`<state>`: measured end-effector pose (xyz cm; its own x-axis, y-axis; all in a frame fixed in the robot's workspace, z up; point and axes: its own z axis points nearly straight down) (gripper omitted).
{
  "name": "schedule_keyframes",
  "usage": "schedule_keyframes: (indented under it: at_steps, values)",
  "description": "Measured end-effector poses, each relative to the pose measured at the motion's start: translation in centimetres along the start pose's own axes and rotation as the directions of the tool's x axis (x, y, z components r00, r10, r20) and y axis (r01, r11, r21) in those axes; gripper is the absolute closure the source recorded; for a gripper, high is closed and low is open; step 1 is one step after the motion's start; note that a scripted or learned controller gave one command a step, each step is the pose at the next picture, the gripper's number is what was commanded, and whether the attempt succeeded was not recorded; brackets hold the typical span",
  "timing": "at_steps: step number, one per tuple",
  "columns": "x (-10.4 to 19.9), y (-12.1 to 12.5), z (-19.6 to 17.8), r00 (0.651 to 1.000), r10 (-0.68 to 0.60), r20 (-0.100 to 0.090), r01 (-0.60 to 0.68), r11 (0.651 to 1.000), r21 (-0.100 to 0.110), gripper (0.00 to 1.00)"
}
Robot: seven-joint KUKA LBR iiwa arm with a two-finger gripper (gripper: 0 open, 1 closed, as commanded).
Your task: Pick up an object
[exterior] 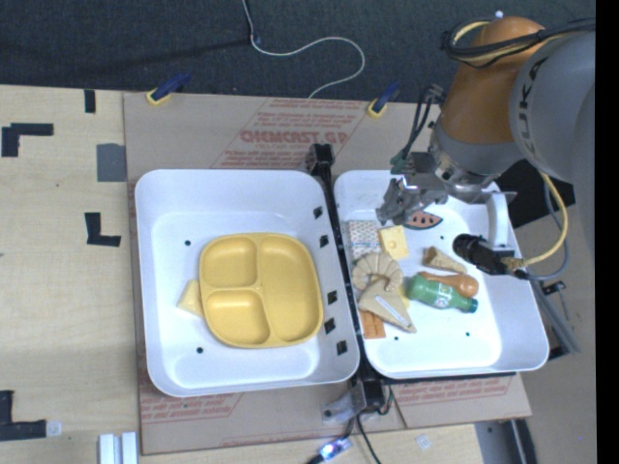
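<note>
Cardboard-topped bench (280, 129): pincer (398, 201), opening impossible to judge, hangs over right bin (517, 341); descend squarely onto cheese wedge (394, 243), avoiding neighbouring bottle (442, 291).

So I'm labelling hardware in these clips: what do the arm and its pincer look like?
The arm is a bulky, rounded grey body with a glossy orange band above the wrist and dark lettering on the grey shell. A yellow cable loops over the orange section, and thin black cables run down beside it. The pincer is a small grey and dark metal assembly.
</note>
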<state>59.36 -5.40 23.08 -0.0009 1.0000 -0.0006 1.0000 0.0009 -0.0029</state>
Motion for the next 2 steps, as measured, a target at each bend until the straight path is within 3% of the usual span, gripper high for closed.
schedule_keyframes:
  at_steps: [2]
  values:
    - [0.93, -0.26, -0.27, 1.000, -0.001, -0.001, 0.001, 1.000, -0.001, 1.00]
